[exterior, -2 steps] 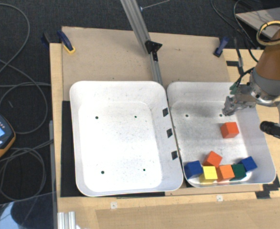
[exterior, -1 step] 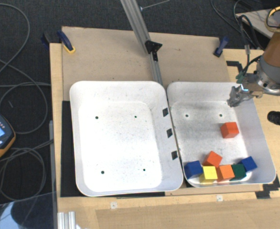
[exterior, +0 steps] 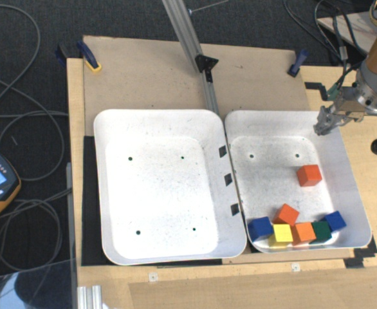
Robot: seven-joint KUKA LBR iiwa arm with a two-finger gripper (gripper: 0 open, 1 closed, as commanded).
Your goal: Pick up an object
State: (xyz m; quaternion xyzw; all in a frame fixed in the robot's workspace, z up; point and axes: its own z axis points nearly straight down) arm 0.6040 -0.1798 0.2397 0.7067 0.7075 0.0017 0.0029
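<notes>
White plastic makes up both shallow bins on the surface [exterior: 175, 76]. The left bin [exterior: 111, 134] lies bare of blocks, its floor speckled and marked by four dark dots. The right bin [exterior: 240, 124] carries all the blocks. Along its near edge sits a tight cluster: a blue cube [exterior: 260, 227] at the left end, then a yellow cube [exterior: 282, 233], an orange cube [exterior: 302, 232], a green cube [exterior: 321, 230] and a second blue cube [exterior: 334, 221] toward the near right corner, with another orange cube [exterior: 288, 213] tilted just behind the yellow one. A lone orange-red cube [exterior: 309, 175] rests apart from them, near the middle of the right side.

The pincer [exterior: 327, 120] hangs over the far right corner of the right bin, well apart from every block; whether it is wide or narrow I cannot tell, and nothing shows between it.

The cubes look light, rigid and smooth-faced, probably wood or foam. The lone orange-red cube seems the easiest target, gripped across two opposite flat sides, since its neighbours leave room all round.
</notes>
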